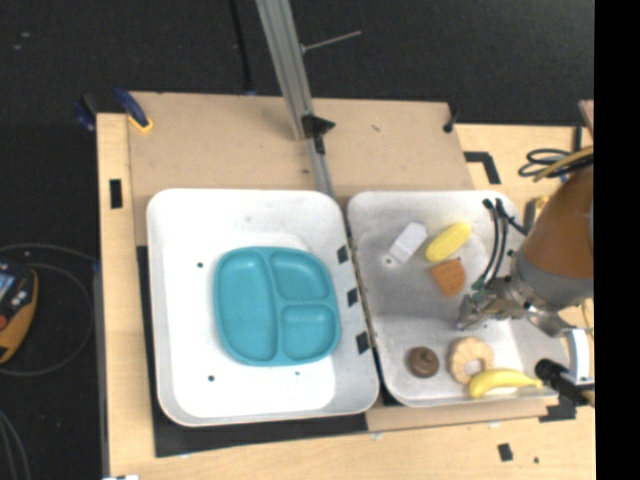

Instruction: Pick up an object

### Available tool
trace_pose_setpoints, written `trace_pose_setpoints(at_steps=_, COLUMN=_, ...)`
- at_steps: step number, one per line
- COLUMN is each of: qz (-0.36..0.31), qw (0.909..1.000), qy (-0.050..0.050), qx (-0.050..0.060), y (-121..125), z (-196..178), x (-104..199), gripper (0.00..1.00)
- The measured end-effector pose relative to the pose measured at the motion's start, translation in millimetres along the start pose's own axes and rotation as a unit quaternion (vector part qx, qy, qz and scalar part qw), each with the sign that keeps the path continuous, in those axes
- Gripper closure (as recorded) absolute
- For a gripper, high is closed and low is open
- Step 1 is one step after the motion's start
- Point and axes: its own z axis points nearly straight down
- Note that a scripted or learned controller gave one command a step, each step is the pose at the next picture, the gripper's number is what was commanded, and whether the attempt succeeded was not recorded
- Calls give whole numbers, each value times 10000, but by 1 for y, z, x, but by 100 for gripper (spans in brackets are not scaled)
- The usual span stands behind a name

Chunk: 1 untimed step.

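The right bin (400,313) holds several small items. A white block (407,241) and a yellow corn cob (447,240) lie near its back, with an orange piece (449,277) just in front of the cob. Toward the front are a brown round piece (423,361), a pale bread-like ring (470,357) and a yellow banana (503,380). My gripper (483,309) hangs low over the right side of this bin, between the orange piece and the pale ring, with nothing visibly held.
The left bin (180,238) bears a teal divided plate (276,303). A metal rail (290,68) rises from behind the seam between the bins. Cables (555,160) lie at the right edge near the arm (560,243).
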Motion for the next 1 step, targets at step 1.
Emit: trace_pose_setpoints(at_steps=1, qz=-18, qw=10000, qy=-19, qx=2, y=4, z=-55, x=-12, gripper=100)
